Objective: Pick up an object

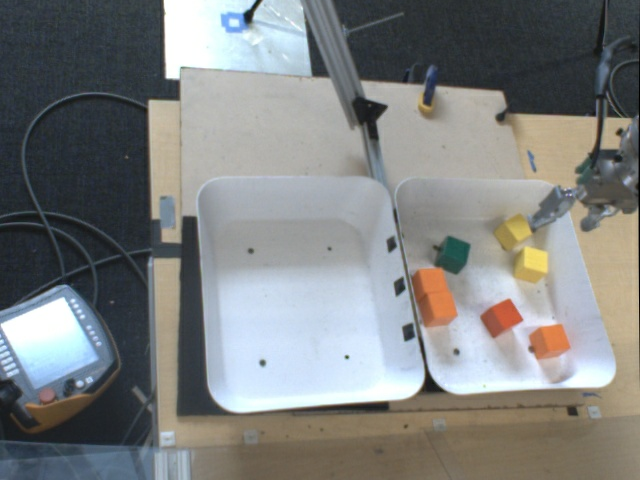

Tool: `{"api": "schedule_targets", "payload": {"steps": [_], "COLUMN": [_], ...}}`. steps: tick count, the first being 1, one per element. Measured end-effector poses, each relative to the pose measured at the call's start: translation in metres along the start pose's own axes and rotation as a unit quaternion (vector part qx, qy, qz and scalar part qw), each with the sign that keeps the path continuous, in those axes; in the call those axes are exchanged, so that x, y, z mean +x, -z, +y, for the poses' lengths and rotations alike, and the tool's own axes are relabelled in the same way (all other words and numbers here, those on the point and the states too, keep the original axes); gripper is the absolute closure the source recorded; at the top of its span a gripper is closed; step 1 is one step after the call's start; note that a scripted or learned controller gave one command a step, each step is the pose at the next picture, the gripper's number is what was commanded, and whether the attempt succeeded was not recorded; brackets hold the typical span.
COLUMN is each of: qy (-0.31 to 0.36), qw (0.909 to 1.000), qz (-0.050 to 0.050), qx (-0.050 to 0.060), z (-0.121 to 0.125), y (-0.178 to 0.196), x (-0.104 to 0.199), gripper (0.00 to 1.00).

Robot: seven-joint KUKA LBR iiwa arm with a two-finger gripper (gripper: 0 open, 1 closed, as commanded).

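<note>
gripper [567, 208] at the right bin's [598, 353] far right edge, fingers spread, nothing between them; one finger tip just beside the upper yellow cube [513, 232]. a second yellow cube [531, 264] lies near. risk: a descending finger may nudge the cube aside instead of straddling it.

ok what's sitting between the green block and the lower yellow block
Nothing: in the camera view, bare white bin floor separates the green block from the lower yellow block.
</note>
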State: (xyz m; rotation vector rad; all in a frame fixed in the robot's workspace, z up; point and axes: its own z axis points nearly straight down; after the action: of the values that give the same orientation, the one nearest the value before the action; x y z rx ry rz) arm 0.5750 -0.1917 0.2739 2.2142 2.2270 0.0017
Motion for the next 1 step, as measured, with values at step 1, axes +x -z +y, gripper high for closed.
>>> {"api": "schedule_targets", "payload": {"steps": [1], "qy": [0.001], "qw": [1.0000], "qz": [-0.001], "qx": [-0.003], "z": [0.0014], "y": [0.0444], "x": [0.0174], "gripper": [0.00]}}
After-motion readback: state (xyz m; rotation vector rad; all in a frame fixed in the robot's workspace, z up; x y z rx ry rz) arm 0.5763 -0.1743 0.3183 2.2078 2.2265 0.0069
